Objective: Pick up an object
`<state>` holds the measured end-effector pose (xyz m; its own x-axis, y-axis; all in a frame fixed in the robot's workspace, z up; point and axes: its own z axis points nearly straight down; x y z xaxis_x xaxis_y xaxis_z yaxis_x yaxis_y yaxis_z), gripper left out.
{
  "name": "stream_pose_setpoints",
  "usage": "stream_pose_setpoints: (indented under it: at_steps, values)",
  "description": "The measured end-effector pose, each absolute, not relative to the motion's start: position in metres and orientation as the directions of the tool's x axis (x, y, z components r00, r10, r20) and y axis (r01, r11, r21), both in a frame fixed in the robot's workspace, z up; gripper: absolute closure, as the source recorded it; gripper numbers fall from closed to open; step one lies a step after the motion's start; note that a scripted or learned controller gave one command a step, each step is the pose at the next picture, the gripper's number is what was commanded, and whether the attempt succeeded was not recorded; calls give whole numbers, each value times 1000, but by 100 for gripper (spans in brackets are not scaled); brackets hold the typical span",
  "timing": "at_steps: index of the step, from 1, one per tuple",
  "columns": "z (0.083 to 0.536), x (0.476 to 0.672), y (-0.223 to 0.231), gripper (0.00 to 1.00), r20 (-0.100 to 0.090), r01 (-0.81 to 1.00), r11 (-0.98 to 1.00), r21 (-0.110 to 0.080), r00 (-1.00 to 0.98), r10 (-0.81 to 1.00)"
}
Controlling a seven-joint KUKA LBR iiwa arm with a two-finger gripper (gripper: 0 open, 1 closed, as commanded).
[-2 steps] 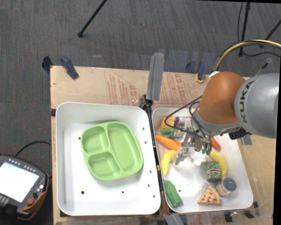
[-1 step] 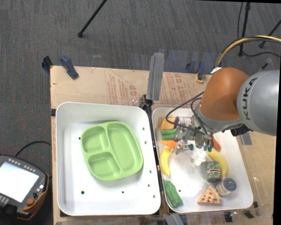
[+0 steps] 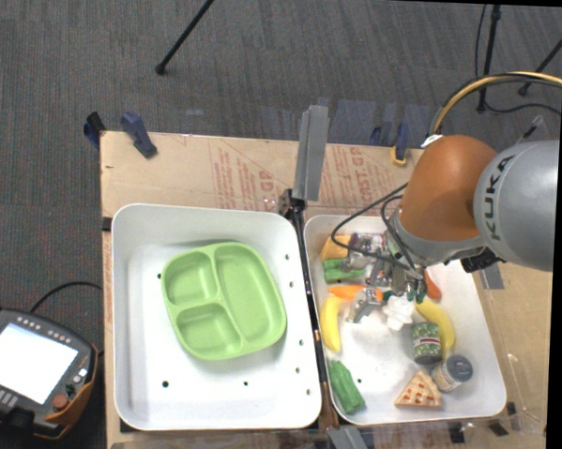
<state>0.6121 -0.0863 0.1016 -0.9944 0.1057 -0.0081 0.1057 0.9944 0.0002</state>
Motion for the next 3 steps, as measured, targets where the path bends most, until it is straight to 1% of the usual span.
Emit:
stream_pose_setpoints:
  at_steps: [1,2,3]
  values:
    - [87,606,-89,0,1,172,985,2,-985,172]
    - [98,607,-88,100,-1,166,986,3,-986,166]
    - [192,608,22,100,-10,197,980,6,-980,197]
